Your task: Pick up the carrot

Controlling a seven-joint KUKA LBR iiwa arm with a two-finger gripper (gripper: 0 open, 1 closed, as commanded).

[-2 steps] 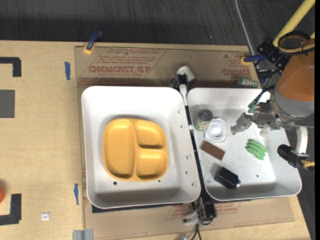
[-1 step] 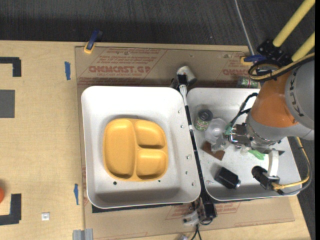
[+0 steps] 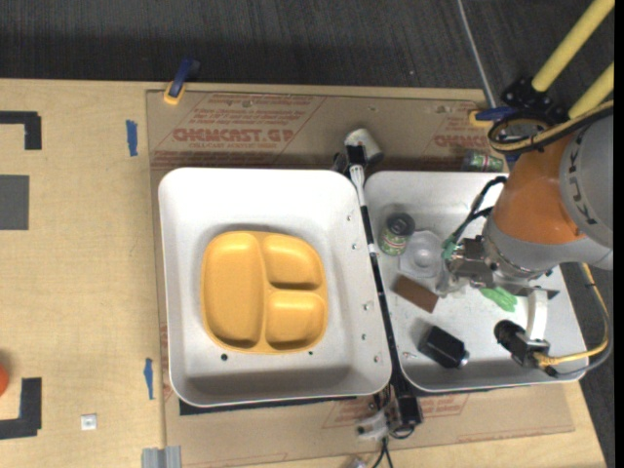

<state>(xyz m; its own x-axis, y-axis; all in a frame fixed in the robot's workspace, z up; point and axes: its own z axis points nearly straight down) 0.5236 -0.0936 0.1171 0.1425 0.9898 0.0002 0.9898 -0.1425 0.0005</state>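
Note:
My gripper (image 3: 458,266) hangs low over the middle of the right bin (image 3: 458,191), and the grey and orange arm covers that bin's right half. Just left of the gripper stands a clear rounded thing (image 3: 423,253), with a small green-topped can (image 3: 397,232) beside it. A brown flat block (image 3: 416,292) lies below and to the left of the gripper. A bit of bright green (image 3: 503,297) peeks out from under the wrist. I cannot make out anything carrot-shaped among the visible items. Whatever lies under the arm is hidden.
A black blocky object (image 3: 444,346) lies near the right bin's front wall. The left bin (image 3: 185,261) holds a yellow divided plate (image 3: 263,288). A ridge (image 3: 372,271) separates the bins. Something red-orange (image 3: 3,379) sits at the bench's far left edge.

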